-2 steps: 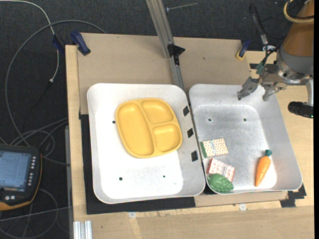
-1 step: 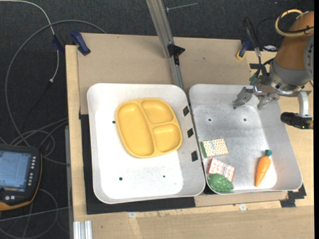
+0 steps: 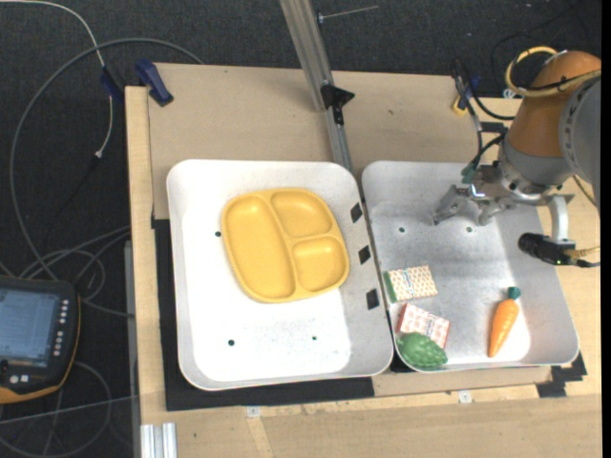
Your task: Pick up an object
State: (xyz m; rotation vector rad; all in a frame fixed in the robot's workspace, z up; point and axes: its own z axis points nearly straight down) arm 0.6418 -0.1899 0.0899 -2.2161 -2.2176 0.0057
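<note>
The pincer point(image 3: 466, 205) is hovering with fingers spread, gripping nothing. The carrot point(image 3: 503, 323) is lying well below it, slightly right.

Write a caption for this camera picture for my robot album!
Robot arm's gripper hovers over the right bin with a carrot, broccoli and two packets; yellow tray in the left bin.

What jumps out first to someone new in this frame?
The yellow three-compartment plastic tray fills the middle of the left white bin. Next, the orange toy carrot lies near the right white bin's front edge, with the grey arm's gripper over that bin's far end.
</note>
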